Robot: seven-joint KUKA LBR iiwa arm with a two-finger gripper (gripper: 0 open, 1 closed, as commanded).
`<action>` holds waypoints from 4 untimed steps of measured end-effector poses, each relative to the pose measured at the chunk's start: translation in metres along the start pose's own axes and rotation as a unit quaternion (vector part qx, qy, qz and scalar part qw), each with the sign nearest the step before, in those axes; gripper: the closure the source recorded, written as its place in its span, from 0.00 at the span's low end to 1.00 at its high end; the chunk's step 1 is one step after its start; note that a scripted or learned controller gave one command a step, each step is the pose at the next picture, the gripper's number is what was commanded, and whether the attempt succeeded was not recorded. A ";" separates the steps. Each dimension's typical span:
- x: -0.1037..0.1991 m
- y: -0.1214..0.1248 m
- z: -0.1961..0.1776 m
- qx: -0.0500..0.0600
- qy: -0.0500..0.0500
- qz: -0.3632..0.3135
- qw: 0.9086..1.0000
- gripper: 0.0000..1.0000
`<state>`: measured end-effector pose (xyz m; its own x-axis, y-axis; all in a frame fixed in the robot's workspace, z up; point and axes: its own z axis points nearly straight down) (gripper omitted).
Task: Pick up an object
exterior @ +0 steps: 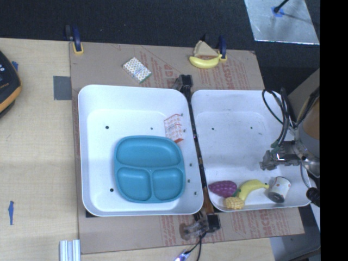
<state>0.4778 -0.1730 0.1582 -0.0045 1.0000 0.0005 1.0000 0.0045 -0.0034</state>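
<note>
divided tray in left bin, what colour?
Light blue tray, plain, clearest in the camera view.

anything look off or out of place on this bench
Two things lie outside the bins on the cardboard behind them: a yellow banana toy by the clamp at the back edge, and a small patterned packet lying askew. In the left bin, a red-and-white packet leans crookedly against the right wall.

hand (276, 160) over right bin (228, 107) | banana (251, 188) near front wall
</note>
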 end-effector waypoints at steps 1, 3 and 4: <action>0.075 -0.001 -0.004 0.001 0.001 -0.002 1.000 1.00; 0.239 -0.001 -0.033 0.000 -0.001 -0.001 1.000 1.00; 0.200 0.024 -0.055 0.000 0.000 0.001 1.000 1.00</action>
<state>0.5015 0.0266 0.2134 -0.0024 1.0000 -0.0004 1.0000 0.0024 -0.0029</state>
